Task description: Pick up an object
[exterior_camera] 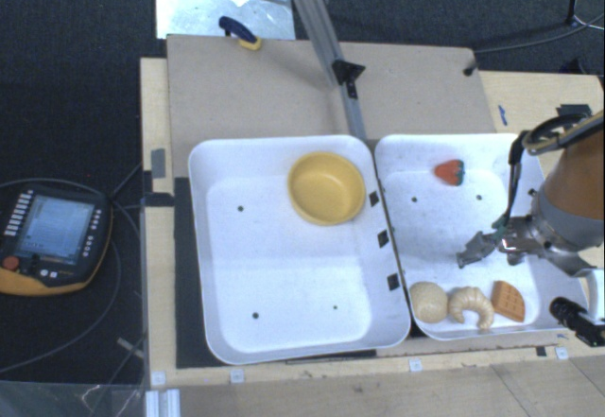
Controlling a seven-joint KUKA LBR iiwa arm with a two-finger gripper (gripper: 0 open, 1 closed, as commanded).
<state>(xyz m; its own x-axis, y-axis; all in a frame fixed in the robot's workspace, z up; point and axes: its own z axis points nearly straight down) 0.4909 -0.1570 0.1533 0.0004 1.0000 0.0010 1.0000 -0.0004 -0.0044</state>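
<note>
Hovering over the right bin (406, 160), the hand (475, 252) carries nothing yet.

Whether its grip is wide or narrow cannot be told from this slanted view, and nothing shows between its tips, so by my reading the pick is not yet made: descent, closing and lift all remain. Just below the hand, along the bin's near wall, lie a pale round piece (427, 302), a croissant-like piece (472, 304) and an orange waffle-like piece (508, 301); a red strawberry (450, 172) sits well beyond it. Far across, the left bin (217, 217) holds a yellow bowl (327, 187). Both bins rest on a tan tabletop (246, 84) over dark carpet (76, 46), with a control pendant (47, 240) on the floor.
</note>
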